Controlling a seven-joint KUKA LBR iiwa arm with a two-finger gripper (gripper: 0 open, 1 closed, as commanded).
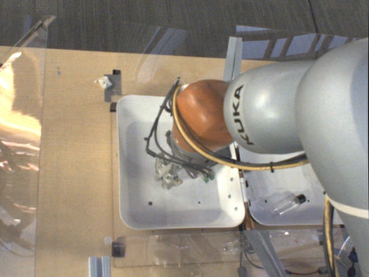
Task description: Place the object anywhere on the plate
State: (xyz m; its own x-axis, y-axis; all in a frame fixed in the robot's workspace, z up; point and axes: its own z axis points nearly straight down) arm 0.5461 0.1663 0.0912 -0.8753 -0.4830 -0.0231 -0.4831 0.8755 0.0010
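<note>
Hanging low over the left bin, the hand hides its own grip, so I cannot tell its state, and no plate can be made out, so the task looks unfinished. A small clear object lies in the right bin at four o'clock; beyond spread the wooden desk and dark floor.

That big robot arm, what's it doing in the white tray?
The grey KUKA arm has reached in from the right and is bending down over the left white bin. Its gripper hangs low just above the bin floor, with something small and green beside it. I can't tell if it is holding anything. The right bin has a small clear object lying in it. I can't make out a plate from here.
</note>
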